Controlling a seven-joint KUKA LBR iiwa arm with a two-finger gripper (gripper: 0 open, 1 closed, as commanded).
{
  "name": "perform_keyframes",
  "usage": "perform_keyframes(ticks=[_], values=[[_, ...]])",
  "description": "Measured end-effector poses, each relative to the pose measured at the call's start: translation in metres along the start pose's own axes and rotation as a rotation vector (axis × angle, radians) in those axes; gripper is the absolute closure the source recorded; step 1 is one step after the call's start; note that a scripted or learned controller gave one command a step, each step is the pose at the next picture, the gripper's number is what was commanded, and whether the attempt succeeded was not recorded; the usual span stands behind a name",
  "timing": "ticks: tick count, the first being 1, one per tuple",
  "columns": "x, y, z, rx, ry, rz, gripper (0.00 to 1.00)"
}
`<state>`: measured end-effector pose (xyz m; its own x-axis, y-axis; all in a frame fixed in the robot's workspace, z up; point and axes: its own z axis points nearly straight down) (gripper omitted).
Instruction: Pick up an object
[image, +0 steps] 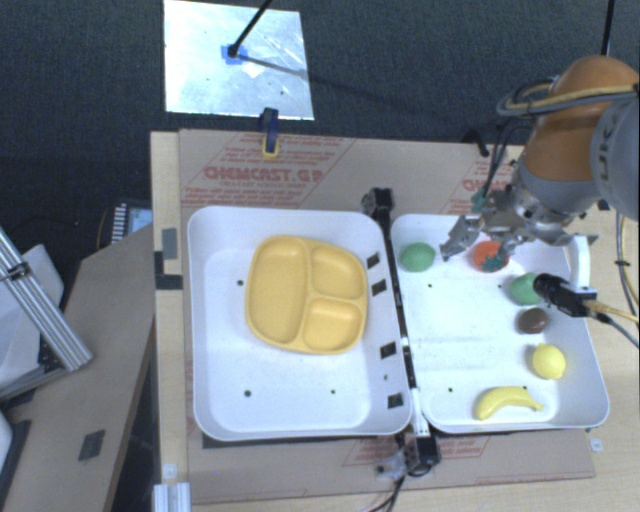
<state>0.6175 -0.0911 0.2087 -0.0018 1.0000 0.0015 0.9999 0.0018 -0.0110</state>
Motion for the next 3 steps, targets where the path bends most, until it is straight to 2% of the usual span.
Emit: perform_keyframes(ticks=[1,2,3], values=[[0.000,0.003,-0.007,-0.012,-0.001,-0.002,0.00],[-0.004,0.012,0.048,-0.010,-0.002,0.001,0.00],[-0.003,0.011,0.089,-0.010,-0.001,0.002,0.00]])
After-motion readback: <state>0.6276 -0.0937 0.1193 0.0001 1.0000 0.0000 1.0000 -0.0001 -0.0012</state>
